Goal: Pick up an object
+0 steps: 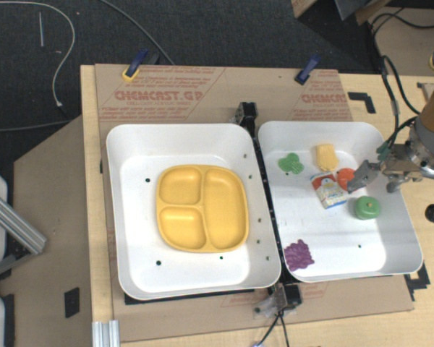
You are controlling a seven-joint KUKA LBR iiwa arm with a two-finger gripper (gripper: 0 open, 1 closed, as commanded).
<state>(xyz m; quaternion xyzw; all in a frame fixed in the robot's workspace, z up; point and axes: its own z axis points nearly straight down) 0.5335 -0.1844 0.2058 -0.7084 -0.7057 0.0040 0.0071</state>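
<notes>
The brown board on the surface (94, 194) carries red printed lettering along its far edge; the left print (158, 95) reads roughly "CHEMCAST GP", and the right print (320, 100) repeats part of it. Two blue clamps (135, 64) (307, 69) pin that far edge.

The left bin (130, 150) holds a yellow divided plate (202, 207) with three compartments. The right bin (390, 244) holds a green leafy piece (291, 164), a yellow block (325, 156), a small red-and-white packet (328, 190) whose print is too small to read, an orange piece (345, 176), a round green item (367, 208) and a purple grape cluster (298, 254).

The claw (372, 172) hangs over the right bin's right side, just beside the orange piece. Whether its parts stand apart or together cannot be told.

Dark carpet (202, 20) with loose cables lies beyond the surface.
</notes>
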